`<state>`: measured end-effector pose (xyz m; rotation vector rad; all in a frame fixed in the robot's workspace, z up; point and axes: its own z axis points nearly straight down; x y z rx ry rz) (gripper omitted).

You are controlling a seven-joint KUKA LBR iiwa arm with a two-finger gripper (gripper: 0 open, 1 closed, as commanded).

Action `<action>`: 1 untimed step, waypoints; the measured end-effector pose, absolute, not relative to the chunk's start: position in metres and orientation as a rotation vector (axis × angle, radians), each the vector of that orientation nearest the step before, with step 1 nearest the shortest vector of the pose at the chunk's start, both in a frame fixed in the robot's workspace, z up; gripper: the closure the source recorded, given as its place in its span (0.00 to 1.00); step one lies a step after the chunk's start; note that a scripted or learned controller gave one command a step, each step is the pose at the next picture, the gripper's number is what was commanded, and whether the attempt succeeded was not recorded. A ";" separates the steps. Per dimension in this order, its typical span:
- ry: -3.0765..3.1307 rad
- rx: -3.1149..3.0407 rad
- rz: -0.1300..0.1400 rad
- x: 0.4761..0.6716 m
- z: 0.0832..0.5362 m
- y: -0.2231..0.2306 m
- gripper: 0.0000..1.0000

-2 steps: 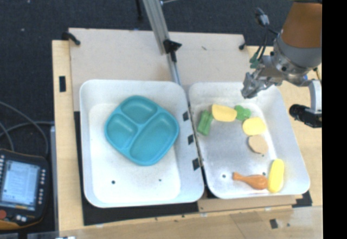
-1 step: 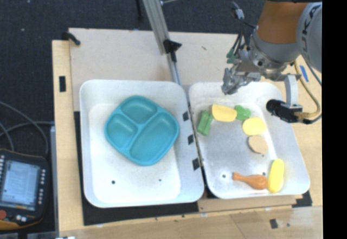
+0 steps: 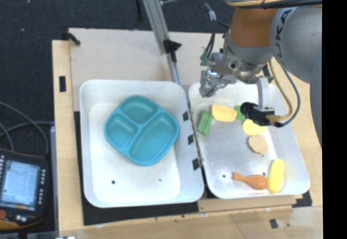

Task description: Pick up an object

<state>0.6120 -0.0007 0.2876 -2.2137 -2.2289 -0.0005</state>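
A: Where did we find the hand?

B: We saw it over the far left corner of the right bin, hanging below the grey arm with its orange band. It pointed down near the bin's rim. We could not tell from this angle whether it was open or closed, and we saw nothing between its tips.

A: And the objects to be picked?

B: They all lay in the right bin. A green piece sat close to the wall between the bins, a little nearer to us than the hand. Just beside it lay a yellow piece, and another yellow piece lay further right, partly under a black part of the arm's fittings. A tan, rounded piece lay near that. At the near edge we saw an orange piece touching or nearly touching a long yellow one.

A: What about the left bin?

B: It held a blue divided plate with three compartments, lying flat near the middle. Both bins stood side by side on the table.
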 end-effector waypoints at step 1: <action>-2.229 -2.214 -0.001 0.615 0.283 0.052 1.00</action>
